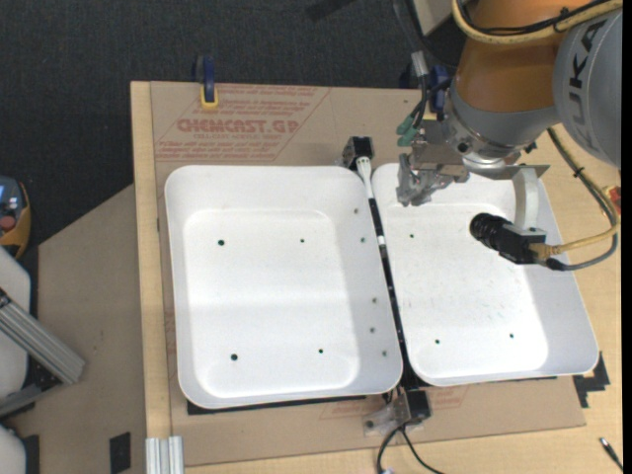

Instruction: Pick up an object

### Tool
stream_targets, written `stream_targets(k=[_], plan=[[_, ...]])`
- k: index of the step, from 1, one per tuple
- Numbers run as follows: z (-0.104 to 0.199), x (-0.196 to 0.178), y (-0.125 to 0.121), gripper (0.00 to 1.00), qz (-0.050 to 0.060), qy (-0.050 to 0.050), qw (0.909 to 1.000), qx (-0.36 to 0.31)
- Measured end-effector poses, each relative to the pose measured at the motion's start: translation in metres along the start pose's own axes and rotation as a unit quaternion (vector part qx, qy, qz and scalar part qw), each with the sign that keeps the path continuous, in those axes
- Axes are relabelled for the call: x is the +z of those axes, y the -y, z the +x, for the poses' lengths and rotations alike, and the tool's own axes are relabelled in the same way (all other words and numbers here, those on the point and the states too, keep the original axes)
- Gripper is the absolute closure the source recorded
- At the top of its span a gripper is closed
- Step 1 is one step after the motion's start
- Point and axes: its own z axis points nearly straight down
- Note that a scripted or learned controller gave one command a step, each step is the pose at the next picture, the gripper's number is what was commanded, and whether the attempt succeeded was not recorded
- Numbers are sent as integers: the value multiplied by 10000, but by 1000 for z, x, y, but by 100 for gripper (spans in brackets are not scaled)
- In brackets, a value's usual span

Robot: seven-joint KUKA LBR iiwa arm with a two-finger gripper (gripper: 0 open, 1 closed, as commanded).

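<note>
One gripper, grey metal, mounted on the grey arm below its orange band. It is positioned above the far left corner of the right bin, near the rim. Whether it is apart or together cannot be told at this slant, nor whether it holds or touches anything. The object to pick up cannot be made out, so its place and look cannot be told. The right bin is shallow and white, with a few small dark dots on its floor. A black strip runs between it and the left bin, which is alike, with four dark dots. Both rest on a brown board with red lettering, and a blue clamp sits at its far edge.
</note>
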Motion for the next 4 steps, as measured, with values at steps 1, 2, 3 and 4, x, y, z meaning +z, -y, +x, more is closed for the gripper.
stream_targets(k=[1,2,3,4], plan=[[0,-24,-15,100,-62,5,10000,13],[-13,-26,7,100,-30,3,10000,19],[-13,-43,20,100,-52,4,10000,16],[-15,-80,58,100,-54,5,10000,14]])
